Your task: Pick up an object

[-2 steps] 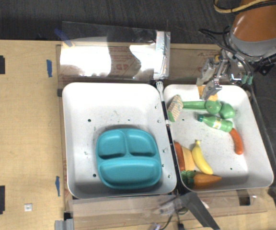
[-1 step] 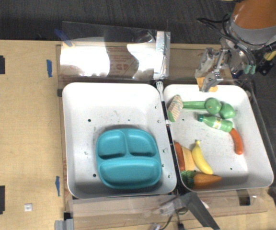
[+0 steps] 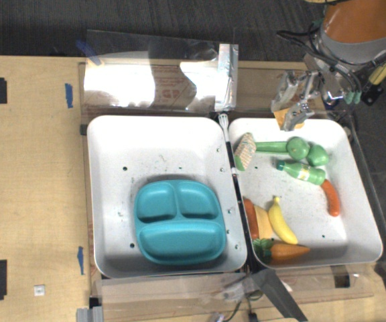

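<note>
Arm poised at the right bin's far rim

The left bin (image 3: 106, 153) holds a teal tray (image 3: 178, 221); the right bin (image 3: 360, 213) holds toy food. The gripper (image 3: 299, 109), jaw state unclear, hangs over the far-left corner; the green bottle (image 3: 303, 173) lies just nearer the camera, long axis crosswise.

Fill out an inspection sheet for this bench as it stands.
Surface: cardboard-covered bench bearing two white bins.
Job's things: right bin holds a banana, carrot, green bottle, brush and red pepper.
Clutter: left bin holds a teal divided tray.
Grippers: gripper above the right bin's far edge.
Cables: black cables by the arm.
Surroundings: dark floor.
</note>
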### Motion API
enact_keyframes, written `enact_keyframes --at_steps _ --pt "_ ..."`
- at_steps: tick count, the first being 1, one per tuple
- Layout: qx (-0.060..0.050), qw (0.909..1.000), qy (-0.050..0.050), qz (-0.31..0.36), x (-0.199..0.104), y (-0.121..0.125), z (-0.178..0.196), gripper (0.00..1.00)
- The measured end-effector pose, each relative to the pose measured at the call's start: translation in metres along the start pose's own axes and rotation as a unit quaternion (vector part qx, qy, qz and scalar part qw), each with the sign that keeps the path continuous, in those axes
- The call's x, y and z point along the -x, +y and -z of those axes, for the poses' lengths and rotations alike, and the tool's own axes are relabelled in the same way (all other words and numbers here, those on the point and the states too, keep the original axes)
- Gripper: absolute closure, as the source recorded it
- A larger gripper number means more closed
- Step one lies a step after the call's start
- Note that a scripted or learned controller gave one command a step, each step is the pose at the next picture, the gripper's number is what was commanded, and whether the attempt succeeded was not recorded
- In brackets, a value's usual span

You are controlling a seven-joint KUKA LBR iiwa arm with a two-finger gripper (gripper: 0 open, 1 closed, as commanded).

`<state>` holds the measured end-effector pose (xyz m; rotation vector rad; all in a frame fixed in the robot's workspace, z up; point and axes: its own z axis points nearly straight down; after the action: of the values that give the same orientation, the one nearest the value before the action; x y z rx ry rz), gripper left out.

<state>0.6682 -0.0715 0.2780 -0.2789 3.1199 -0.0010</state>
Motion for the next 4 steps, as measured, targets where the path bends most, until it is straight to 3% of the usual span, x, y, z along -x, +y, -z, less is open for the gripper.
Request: enact_keyframes --at_steps 1,2,3,4 --pt "-0.001 1.0 -0.002 0.004 0.0 -0.005 0.025 1.0" --pt "0.001 0.9989 0.003 0.047 0.002 0.014 -0.014 1.0" --pt "0.001 0.9931 0.0 0.118 0.002 0.012 -0.011 1.0" --pt "0.0 0.9769 -0.001 0.214 -0.003 -0.006 0.001 1.0"
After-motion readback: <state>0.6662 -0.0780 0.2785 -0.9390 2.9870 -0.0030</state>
